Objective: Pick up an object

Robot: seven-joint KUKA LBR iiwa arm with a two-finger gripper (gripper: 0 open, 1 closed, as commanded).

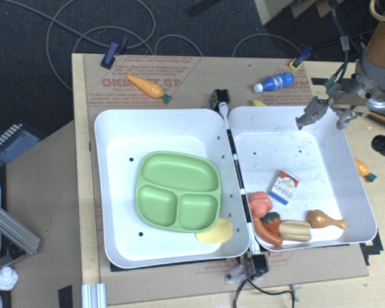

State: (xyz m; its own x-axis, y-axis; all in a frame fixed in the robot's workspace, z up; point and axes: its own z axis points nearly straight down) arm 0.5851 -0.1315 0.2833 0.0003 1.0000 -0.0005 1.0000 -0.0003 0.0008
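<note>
— White plastic, both bins. How did they sit from the gripper [326,112]?

— The right bin [321,156] lay under it, with the tool hanging over that bin's far right corner. The left bin [115,165] was well off to the tool's left, the two touching along a shared rim.

— And in the left one?

— A green divided tray [178,191] lay flat, far from the tool, with a pale yellow disc [214,232] touching its near right corner.

— Was the gripper holding anything?

— No. Its two fingers stood spread, nothing between them, one finger [312,113] tilted down toward the bin's far wall.

— Where were the things it could pick?

— Gathered along the near end of the right bin, well apart from the tool. A hot dog [283,231] and a red pepper [270,221] lay at the near left corner, a pink lump [260,203] just beyond them, a brown drumstick [326,221] beside the hot dog on the right. A small white, blue and red carton [283,187] lay nearer the tool.

— And outside the bins?

— A blue and white bottle [274,83] lay on the bench just beyond the tool's left, and an orange carrot [147,87] much farther left.
</note>
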